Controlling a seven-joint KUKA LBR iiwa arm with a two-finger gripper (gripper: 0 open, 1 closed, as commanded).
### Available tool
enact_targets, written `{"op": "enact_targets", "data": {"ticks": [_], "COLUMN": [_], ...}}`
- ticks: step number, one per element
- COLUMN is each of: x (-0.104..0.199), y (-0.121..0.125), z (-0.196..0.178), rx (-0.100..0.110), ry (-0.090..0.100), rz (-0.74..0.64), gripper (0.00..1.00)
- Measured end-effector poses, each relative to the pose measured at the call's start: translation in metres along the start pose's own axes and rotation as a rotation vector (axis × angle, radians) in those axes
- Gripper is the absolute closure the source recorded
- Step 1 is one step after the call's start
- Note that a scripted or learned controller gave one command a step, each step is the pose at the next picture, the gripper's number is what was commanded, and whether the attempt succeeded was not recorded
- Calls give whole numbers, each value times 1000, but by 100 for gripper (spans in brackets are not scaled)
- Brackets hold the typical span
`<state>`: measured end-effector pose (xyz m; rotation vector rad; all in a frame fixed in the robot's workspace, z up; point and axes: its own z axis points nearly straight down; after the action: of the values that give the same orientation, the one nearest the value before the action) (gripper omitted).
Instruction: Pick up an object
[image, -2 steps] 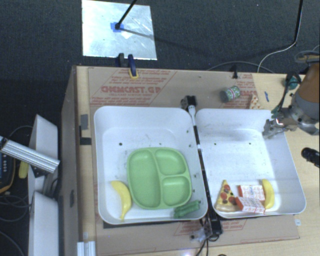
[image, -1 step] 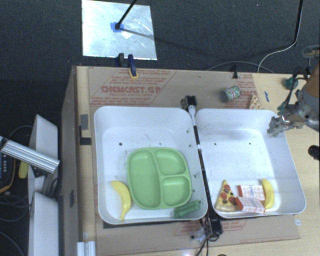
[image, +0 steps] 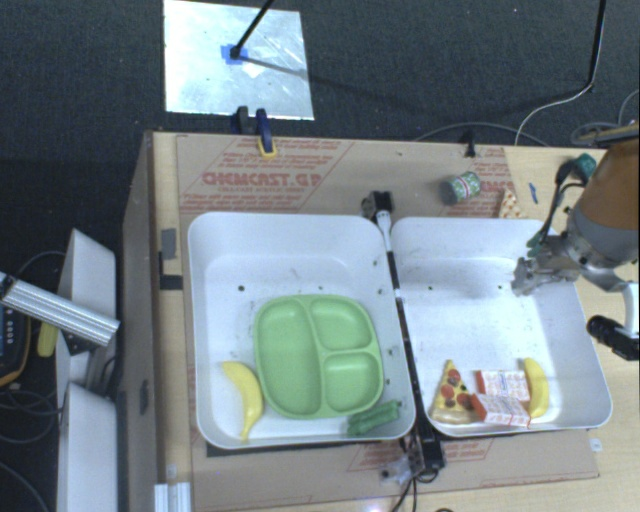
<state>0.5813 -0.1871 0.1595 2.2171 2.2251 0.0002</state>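
A: Where is the gripper (image: 527, 275) found, and what is carried in it?

B: It is seen over the upper right part of the right bin (image: 470, 250), near that bin's right wall. Nothing is seen between its parts; whether it is released or clenched cannot be told at this size.

A: Which things could be picked?

B: In the right bin, a pizza slice (image: 455, 392), a small red-and-white carton (image: 501, 394) and a banana (image: 537, 387) are packed along the near wall, each touching or just beside the next. In the left bin (image: 230, 260), a green divided plate (image: 318, 355) is laid flat, with a second banana (image: 244, 396) against its left edge and a green pod-like item (image: 373, 419) at its near right corner.

A: What could go wrong?

B: The things are well apart from the gripper, so a descent made where it hangs would probably be closed on bare bin floor. In the cluster, two items could be pinched together, or a neighbour knocked aside. The pizza slice and plate lie flat, so a slip off them is judged likely. Things hard against the near wall could be missed if the wall is struck first.
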Motion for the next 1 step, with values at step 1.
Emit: {"op": "enact_targets", "data": {"ticks": [1], "x": [-20], "y": [40], "z": [-8], "rx": [-3], "ry": [-1], "rz": [0], "gripper": [100]}}
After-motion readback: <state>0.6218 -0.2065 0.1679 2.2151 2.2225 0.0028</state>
